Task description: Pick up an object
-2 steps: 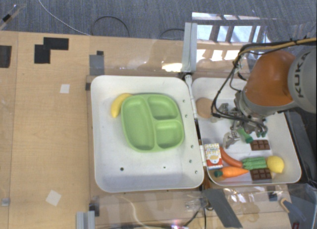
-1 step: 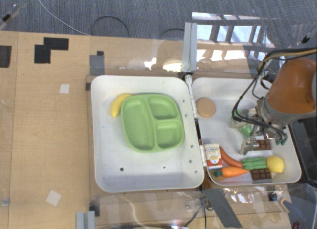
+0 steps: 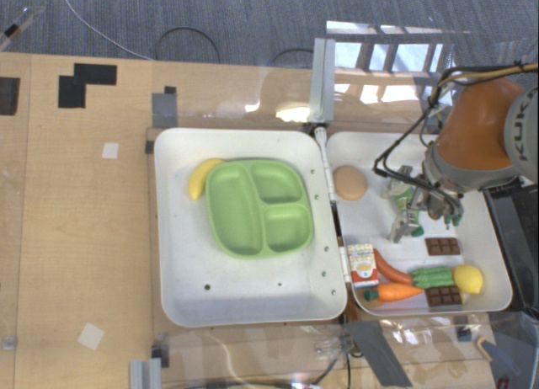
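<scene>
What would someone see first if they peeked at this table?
Probably the big green plate with three sections, sitting in the left bin, with a banana tucked against its upper-left edge. Next, the arm with its bright orange band, reaching in from the right over the right bin. Its tool hangs above toy food near that bin's front: two carrots, a lemon and chocolate bars.
</scene>
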Robot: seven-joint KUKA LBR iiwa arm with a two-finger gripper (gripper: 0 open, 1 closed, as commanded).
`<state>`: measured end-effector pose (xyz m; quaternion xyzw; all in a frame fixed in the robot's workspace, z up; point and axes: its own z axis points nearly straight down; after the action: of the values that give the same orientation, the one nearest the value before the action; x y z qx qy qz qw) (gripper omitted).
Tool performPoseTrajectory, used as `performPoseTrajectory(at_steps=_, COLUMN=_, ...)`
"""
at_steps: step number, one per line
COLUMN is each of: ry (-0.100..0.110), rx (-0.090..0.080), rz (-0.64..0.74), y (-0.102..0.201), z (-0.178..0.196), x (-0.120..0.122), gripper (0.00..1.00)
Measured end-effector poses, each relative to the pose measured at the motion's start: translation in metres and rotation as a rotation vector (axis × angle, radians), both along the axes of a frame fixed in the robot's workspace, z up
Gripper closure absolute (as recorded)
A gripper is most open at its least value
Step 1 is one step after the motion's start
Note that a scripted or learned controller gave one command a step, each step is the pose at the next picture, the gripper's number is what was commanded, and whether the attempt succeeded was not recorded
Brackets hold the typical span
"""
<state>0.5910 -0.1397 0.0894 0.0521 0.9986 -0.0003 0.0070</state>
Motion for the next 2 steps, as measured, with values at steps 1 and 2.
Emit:
performPoseTrajectory(at_steps=1, ry=0.001, rx=-0.005, rz=0.114, y=-0.068, z=-0.001, x=-0.013, gripper=0.00)
performPoseTrajectory(at_steps=2, ry=0.000, rx=-0.002, rz=0.213, y=-0.052, z=0.000, x=0.062, gripper=0.00)
